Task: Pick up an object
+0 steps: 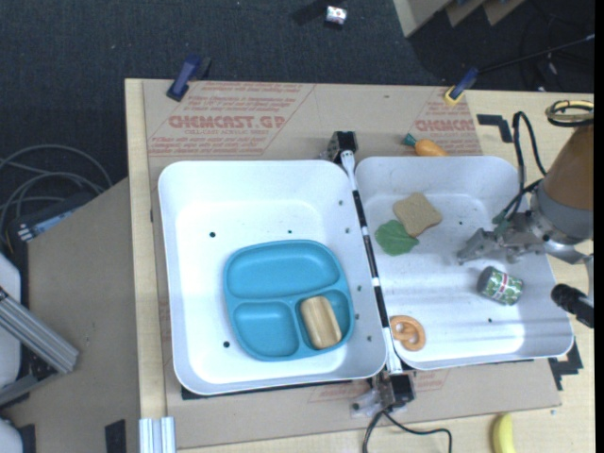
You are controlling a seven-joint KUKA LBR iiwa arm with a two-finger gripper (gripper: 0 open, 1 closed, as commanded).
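My gripper (477, 246) hangs low over the right bin (444, 343), near its right side, with nothing visibly in it. A small green can (499, 285) lies on its side just below and to the right of the gripper. To the gripper's left are a tan toast-like slice (417, 213) and a green leaf (396, 238), touching each other. An orange pretzel (408, 331) rests near the bin's front left corner.
The left bin (189, 206) bears a blue divided plate (274, 276) with a tan bread roll (321, 321) in its lower right compartment. A black clamp (343, 145) joins the bins at the back. An orange item (427, 146) lies on the bench behind the right bin.
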